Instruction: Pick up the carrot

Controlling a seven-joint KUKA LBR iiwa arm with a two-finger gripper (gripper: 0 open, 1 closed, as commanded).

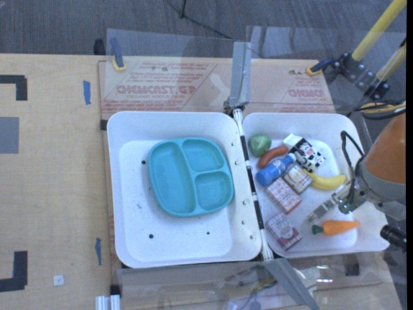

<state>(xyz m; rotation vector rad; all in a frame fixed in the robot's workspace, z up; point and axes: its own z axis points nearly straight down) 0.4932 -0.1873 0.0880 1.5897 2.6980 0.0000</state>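
Note:
The carrot (338, 227) is orange with a small green top pointing left. It lies flat near the front right corner of the right bin (361, 241). My gripper (327, 208) hangs just above and to the left of the carrot, at the end of the grey arm with its orange band (390, 152) coming in from the right. The carrot rests on the bin floor, and I see nothing held.
The right bin also holds a green ball (260, 143), a red-orange piece (273, 154), a blue bottle (274, 170), a banana (328, 181), a black-and-white toy (308, 154) and small boxes (284, 196). A teal divided plate (190, 175) lies in the left bin (129, 192).

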